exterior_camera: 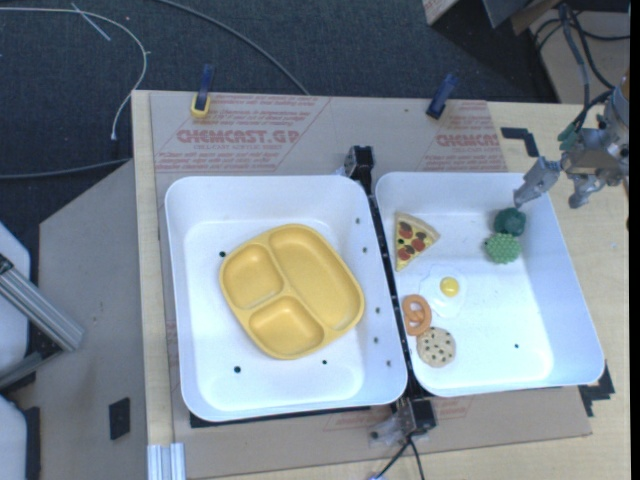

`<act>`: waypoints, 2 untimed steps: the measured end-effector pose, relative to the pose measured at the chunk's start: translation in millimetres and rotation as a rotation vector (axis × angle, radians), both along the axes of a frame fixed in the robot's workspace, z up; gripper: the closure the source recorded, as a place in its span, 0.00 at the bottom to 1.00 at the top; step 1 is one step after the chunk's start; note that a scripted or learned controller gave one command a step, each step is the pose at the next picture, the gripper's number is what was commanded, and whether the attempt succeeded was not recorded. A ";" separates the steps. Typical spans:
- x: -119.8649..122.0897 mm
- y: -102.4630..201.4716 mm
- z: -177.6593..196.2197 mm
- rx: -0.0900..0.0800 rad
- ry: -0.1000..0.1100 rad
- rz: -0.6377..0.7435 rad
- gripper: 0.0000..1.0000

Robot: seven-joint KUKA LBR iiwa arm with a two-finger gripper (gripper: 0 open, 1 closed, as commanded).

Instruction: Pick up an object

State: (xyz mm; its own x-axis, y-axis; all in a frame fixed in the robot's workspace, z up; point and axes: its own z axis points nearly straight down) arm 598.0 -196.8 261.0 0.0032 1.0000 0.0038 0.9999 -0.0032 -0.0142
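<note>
Gripper: the grey two-finger gripper [556, 190] is seen at the upper right of the frame, over the far right corner of the right bin; its fingers are spread apart, with nothing between them; the left finger tip hangs just above the broccoli.
Likely target: a small green toy broccoli floret with a darker green top [505, 236], lying in the upper right part of the shallow white right bin [560, 353], nearest the gripper; it is judged to be the thing to be taken.
Handling: it is judged light, probably moulded plastic or rubber, bumpy rather than slick; no fragility is expected; rolling under a glancing touch is possible.
Hold: the rounded head should be closed on across its narrower width, from above, with the fingers straddling it.
Other candidates: a flat toy pizza slice [412, 238], a toy fried egg [445, 292], a brown toy pretzel [416, 313] and a toy chocolate-chip cookie [436, 347] lie along the left side of the same bin; all are thin and lie flat, so edge grips would be harder.
Left bin: a yellow three-compartment plastic plate [290, 290] rests in the white left bin [190, 228] on the worktop [150, 268].
</note>
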 end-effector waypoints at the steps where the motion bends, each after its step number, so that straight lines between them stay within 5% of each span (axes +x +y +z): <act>1: 2.3 0.8 7.9 -0.003 -0.013 0.004 0.00; 2: -1.0 2.5 -54.0 -0.002 -0.009 0.003 0.00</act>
State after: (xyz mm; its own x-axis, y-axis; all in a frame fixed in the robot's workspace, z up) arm 597.0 -194.3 206.9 -0.0001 1.0000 0.0021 1.0000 0.0001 -0.0053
